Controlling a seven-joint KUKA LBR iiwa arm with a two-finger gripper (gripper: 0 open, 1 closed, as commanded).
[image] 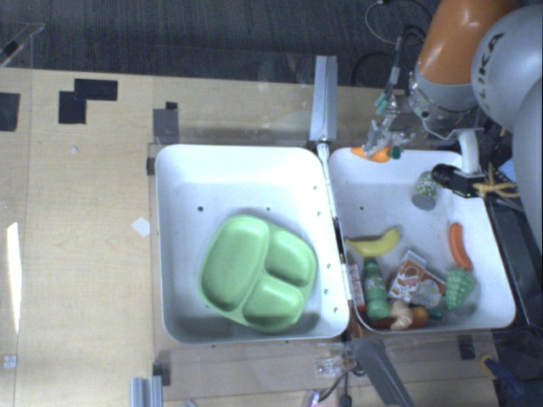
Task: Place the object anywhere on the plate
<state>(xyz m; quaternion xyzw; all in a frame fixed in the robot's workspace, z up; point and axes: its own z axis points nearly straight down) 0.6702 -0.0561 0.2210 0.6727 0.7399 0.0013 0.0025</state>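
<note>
- Plainly, the green plate (259, 274) lay far to the left of the fingers (378, 136) and well below them in the picture. It sat on the floor of the left bin (182, 227), with three shallow wells and nothing in them.
- The gripper (382, 145) hung over the back rim of the right bin (501, 312). Its fingers were drawn close together, with only a narrow gap, and the orange piece (374, 153) was pinched at their tips.
- That orange piece, the task's thing, stuck out a little to either side of the tips, right at the bin's back left corner.
- It looked like a small toy food item, so probably light and fairly stiff. Its smooth skin could let it slide out of a shallow pinch.
- The safest hold was likely across its middle, with the tips well down its sides, since a grip near one end might have let it swing or drop.
- Below the fingers lay a banana (377, 242), and further below a bottle (372, 282) and a packet (416, 282), all well apart from the tips.
- Right of the fingers stood a grey cup (424, 192), with a red sausage (459, 244) further right and lower.
</note>
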